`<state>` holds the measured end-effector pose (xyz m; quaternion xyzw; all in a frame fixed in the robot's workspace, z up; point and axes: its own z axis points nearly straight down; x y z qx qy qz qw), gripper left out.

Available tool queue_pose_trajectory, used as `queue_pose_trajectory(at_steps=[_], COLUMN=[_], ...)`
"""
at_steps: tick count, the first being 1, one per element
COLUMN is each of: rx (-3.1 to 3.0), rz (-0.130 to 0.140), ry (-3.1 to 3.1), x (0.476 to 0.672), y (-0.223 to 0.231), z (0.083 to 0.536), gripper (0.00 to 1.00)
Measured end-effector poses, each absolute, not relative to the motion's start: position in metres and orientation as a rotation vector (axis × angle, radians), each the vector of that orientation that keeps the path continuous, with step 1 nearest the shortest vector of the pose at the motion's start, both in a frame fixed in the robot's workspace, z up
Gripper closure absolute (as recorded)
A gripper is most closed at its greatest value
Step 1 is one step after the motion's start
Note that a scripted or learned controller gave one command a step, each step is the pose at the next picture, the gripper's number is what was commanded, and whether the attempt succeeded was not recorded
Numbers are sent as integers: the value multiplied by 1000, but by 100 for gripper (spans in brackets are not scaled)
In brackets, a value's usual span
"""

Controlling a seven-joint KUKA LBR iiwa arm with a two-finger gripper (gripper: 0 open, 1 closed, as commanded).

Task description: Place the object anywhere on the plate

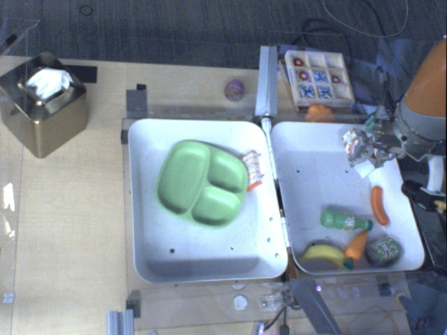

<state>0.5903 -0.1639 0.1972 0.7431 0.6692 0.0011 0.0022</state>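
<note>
Two bins: the left bin and the right bin stand side by side on the desk, their inner walls touching.
Plate: a green plate with three compartments lies in the left bin, a little above its middle, turned at a slant.
Packet: a small red and white packet lies just beside the right rim of the plate, touching it or almost; it is not on the plate.
Gripper: the gripper is over the upper right part of the right bin, at the end of the grey arm with the orange band.
Gripper state: a crumpled silver wrapper is seen right at the fingertips, but I cannot tell if the fingers are spread or pressed on it.
Right bin, low part: a green bottle lies on its side near the middle; a banana, a carrot and a dark round ball are close together along the lower wall.
Right bin, right side: an orange sausage lies near the right wall, under the gripper.
Desk, far side: a brass box at the left, a small purple ball above the left bin, and a board with red and blue marks above the right bin.
</note>
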Motion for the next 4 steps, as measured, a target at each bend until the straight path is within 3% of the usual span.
queue_pose_trajectory(at_steps=[1, 2, 3, 4], rx=[2246, 2070, 1994, 1995], rz=[5, 7, 4, 5], ry=[2194, 2359, 2426, 2425], x=[574, 573, 561, 562], y=[-52, 31, 82, 81], z=[185, 185, 184, 184], gripper=[100, 100, 100, 0])
